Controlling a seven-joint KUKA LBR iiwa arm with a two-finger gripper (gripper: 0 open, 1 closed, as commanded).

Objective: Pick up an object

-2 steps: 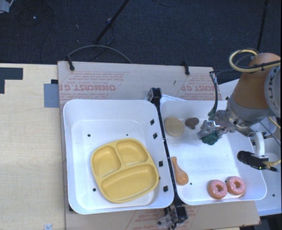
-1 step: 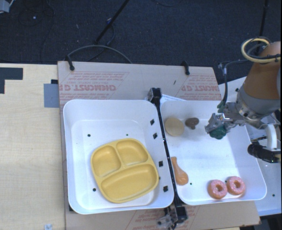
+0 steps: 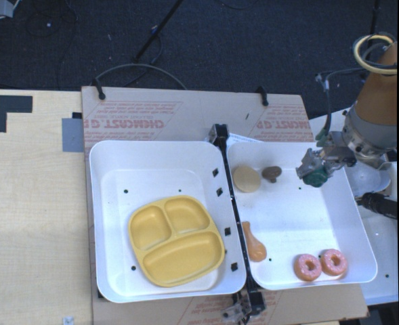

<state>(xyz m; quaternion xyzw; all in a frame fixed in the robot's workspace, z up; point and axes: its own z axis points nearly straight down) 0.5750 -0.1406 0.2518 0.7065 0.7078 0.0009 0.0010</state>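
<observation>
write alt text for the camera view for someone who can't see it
The arm's end effector hovers over the far right edge of the right bin, which holds two pink donuts, an orange drumstick-shaped toy, a tan disc and a small brown piece. The left bin holds a yellow divided plate.

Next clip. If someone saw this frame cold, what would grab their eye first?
Most likely the yellow three-compartment plastic tray, lying at a slant in the left white bin. Next, the two pink-frosted toy doughnuts side by side in the right white bin's near right corner. Then the grey arm's gripper over that bin's far right part, something dark green at its tip.
</observation>
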